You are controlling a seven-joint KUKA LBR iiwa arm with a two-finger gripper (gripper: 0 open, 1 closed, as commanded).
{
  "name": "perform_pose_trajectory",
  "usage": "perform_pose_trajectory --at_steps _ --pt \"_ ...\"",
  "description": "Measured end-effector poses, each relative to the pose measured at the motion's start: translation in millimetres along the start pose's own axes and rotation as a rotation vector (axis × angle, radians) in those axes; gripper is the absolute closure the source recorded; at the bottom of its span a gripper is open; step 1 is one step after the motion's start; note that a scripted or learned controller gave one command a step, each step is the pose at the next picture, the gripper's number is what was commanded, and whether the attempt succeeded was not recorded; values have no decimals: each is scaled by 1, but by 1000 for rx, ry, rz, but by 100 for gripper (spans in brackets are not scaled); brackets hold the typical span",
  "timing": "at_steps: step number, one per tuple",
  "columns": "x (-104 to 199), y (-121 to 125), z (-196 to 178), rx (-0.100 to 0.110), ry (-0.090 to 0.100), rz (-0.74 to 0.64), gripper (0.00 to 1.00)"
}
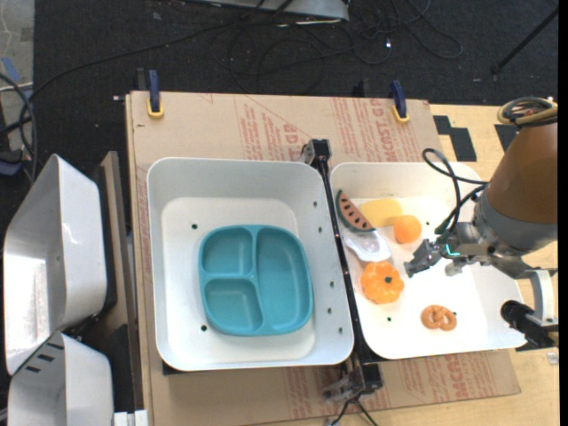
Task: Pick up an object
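The right bin (390, 340) holds several toy foods: a small orange pumpkin (382, 283), an orange ball (407, 229), a yellow piece (382, 210), a watermelon slice (353, 212), a white piece (368, 246) and a pretzel (437, 318). My gripper (422, 261) hangs over this bin, just right of the pumpkin and below the orange ball. Its dark fingers point left and I see nothing between them.
The left bin (169, 238) holds a teal divided tray (256, 280). Clamps sit at the bench's back edge. White containers stand off the bench at far left. The arm's orange band (530, 176) covers the right bin's right side.
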State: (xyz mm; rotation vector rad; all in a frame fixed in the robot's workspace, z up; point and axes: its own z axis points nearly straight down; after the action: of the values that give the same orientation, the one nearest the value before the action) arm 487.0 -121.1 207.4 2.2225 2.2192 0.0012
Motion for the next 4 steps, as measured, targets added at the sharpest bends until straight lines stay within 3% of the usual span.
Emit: perform_pose_trajectory --at_steps 1,3,4 --pt "0 0 0 0 0 0 0" --pt "8 -1 115 6 1 1 0" --pt "7 0 102 1 1 3 100"
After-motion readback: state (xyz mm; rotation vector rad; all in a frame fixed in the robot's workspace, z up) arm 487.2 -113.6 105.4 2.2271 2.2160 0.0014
